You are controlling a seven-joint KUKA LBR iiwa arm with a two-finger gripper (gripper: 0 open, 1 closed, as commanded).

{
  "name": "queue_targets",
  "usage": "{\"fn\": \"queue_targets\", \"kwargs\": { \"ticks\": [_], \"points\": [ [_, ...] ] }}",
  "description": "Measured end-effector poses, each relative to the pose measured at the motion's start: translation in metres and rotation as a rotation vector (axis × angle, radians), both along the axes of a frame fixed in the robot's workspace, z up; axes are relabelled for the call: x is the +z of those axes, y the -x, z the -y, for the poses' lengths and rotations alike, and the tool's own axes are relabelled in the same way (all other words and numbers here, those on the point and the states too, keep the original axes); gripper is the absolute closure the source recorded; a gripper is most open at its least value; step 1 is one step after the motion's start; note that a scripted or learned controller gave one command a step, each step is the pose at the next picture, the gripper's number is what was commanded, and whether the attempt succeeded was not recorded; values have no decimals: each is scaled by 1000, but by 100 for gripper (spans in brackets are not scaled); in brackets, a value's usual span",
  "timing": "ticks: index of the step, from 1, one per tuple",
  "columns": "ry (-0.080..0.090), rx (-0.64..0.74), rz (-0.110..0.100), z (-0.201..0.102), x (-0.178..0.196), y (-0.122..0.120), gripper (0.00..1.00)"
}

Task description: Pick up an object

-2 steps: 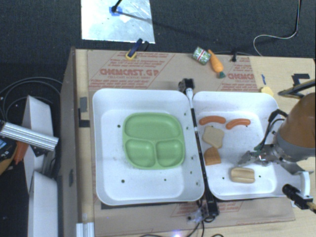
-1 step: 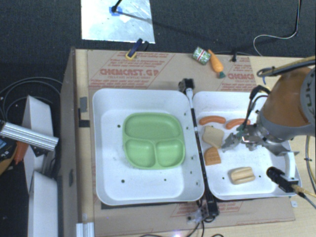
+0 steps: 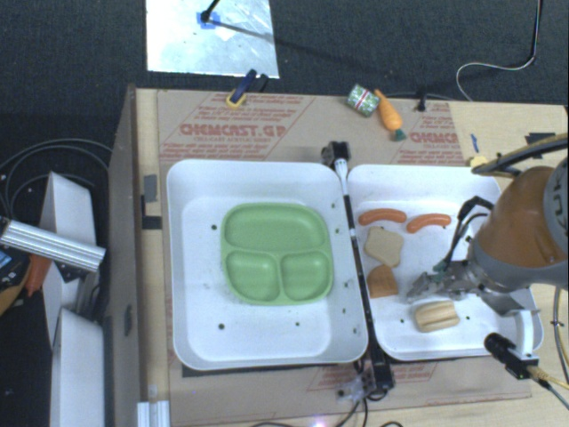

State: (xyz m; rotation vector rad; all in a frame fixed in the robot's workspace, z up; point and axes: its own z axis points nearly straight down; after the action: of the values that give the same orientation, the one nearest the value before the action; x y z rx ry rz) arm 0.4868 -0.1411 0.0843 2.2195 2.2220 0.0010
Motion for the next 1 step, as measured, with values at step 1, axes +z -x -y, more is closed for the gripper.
{"fn": "queue_targets", "kwargs": {
  "ticks": [1],
  "points": [
    [-1, 3, 3, -36, 1, -130, 0]
  ]
}}
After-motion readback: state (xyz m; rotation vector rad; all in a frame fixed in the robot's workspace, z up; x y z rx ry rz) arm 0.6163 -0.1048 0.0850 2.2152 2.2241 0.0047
